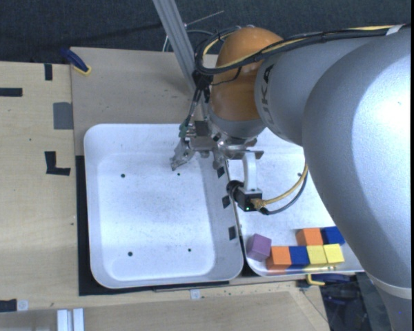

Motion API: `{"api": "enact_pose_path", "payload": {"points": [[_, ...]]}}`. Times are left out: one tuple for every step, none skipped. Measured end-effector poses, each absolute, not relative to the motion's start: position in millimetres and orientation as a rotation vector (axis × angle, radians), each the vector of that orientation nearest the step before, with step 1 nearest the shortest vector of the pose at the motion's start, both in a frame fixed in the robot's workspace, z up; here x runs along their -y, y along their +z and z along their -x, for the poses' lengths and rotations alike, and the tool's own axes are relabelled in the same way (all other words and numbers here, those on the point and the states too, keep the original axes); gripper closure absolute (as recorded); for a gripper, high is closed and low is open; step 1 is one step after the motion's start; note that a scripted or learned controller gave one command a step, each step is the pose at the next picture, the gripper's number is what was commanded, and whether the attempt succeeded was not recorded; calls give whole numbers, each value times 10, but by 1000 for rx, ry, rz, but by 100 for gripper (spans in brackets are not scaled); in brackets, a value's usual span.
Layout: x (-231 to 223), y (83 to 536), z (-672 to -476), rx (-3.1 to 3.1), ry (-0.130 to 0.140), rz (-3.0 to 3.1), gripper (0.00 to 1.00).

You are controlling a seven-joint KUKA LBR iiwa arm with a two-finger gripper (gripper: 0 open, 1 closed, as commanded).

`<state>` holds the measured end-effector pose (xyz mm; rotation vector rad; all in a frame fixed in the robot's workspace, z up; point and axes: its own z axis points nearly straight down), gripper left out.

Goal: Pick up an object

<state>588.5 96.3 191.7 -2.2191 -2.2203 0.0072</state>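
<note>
In the left bin [152,205], a shallow white tray with a few small dark dots on its floor, no block lies within reach of the arm. Above that bin's upper right corner hangs the gripper [183,158], tilted down and leftward from the grey arm [345,116] with its orange band [245,67]. Whether it is spread or pressed together I cannot tell; nothing shows in its grasp. Further right, across the divide, the right bin [279,171] holds the candidates: a purple block [259,245] near the bin's lower left, then a tight cluster of orange, blue and yellow blocks [310,248], touching one another. By my reading, the pick has not begun. The next move calls for swinging over the right bin and descending on the purple block, which stands slightly apart and looks easiest to pinch.
</note>
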Motion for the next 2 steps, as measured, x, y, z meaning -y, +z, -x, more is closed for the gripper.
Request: {"api": "enact_pose_path", "payload": {"points": [[-534, 1915, -6088, 2219, 3, 2224, 0], [-747, 1916, -5841, 2223, 5, 2217, 0]]}}
